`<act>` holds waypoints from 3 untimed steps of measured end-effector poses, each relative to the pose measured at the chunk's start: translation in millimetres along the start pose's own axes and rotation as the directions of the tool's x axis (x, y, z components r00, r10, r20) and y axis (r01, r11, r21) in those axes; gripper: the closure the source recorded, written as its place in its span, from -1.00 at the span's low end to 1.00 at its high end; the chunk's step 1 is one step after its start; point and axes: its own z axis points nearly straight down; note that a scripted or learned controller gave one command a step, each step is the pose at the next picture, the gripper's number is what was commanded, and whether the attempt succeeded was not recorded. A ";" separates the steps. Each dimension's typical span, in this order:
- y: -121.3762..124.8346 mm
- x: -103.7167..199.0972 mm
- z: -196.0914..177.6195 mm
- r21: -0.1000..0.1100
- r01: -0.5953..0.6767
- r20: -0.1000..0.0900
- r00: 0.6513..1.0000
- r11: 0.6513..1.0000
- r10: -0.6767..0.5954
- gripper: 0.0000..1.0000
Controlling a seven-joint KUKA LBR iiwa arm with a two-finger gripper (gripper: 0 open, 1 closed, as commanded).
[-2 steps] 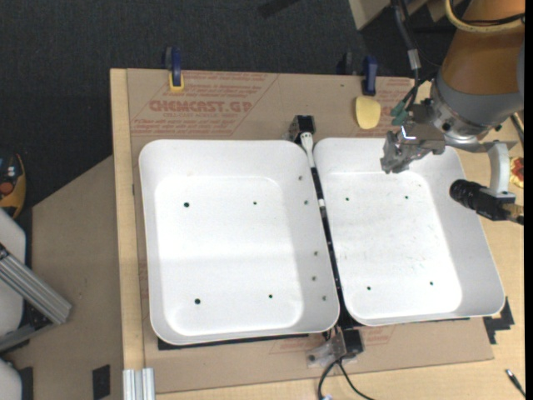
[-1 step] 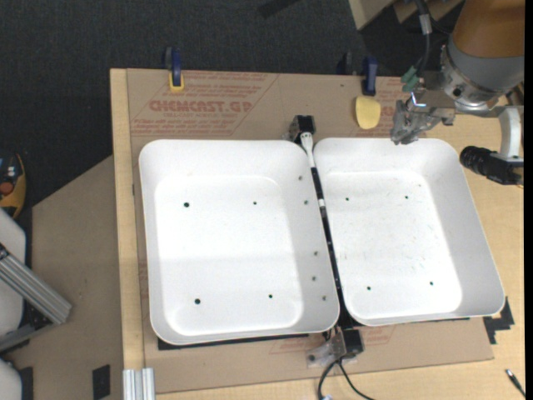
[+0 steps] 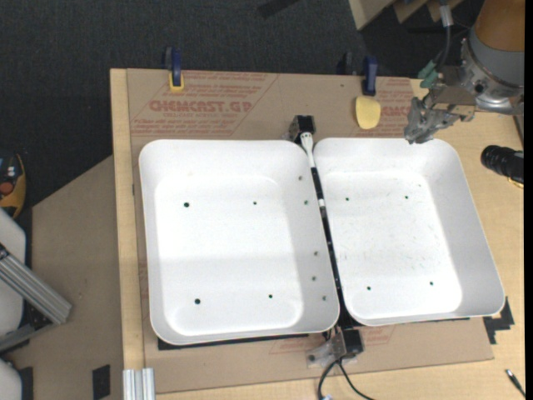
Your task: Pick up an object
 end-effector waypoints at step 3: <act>4.4 -7.0 20.8 0.000 -0.009 0.004 1.000 1.000 0.009 1.00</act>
